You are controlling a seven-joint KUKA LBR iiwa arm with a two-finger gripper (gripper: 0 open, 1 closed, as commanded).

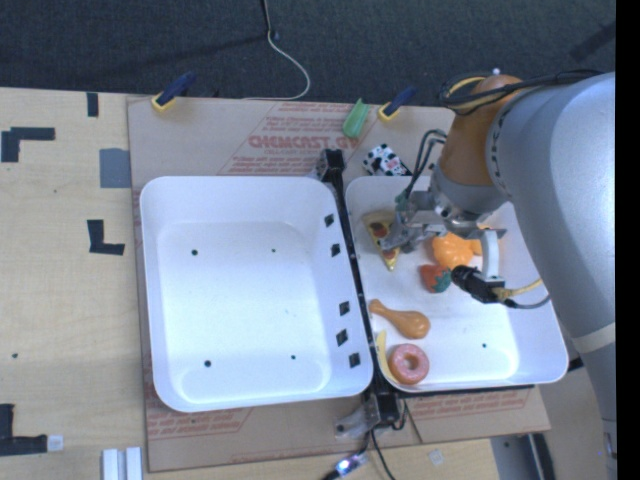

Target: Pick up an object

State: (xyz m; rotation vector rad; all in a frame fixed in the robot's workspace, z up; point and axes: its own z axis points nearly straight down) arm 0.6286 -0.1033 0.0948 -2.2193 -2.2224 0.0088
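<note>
My gripper (403, 232) reaches down into the right bin (500, 353), near its left wall. Just to its left and touching or nearly touching it lies a yellow and red wedge-shaped toy (380, 238). An orange toy (452, 249) lies to the gripper's right, with a small red and green piece (435, 279) below it. Further toward the front are a tan gourd-shaped toy (402, 319) and a pink doughnut (408, 363). A black-and-white spotted toy (380, 159) rests at the bin's far left corner. The view does not show anything held.
The left bin (160, 268) adjoins the right one along a divider with black clips (345, 298). The grey arm (570, 198) covers the right bin's right side. A yellow strip (381, 346) lies beside the doughnut. Clamps (355, 118) and a cable (285, 53) sit at the back.
</note>
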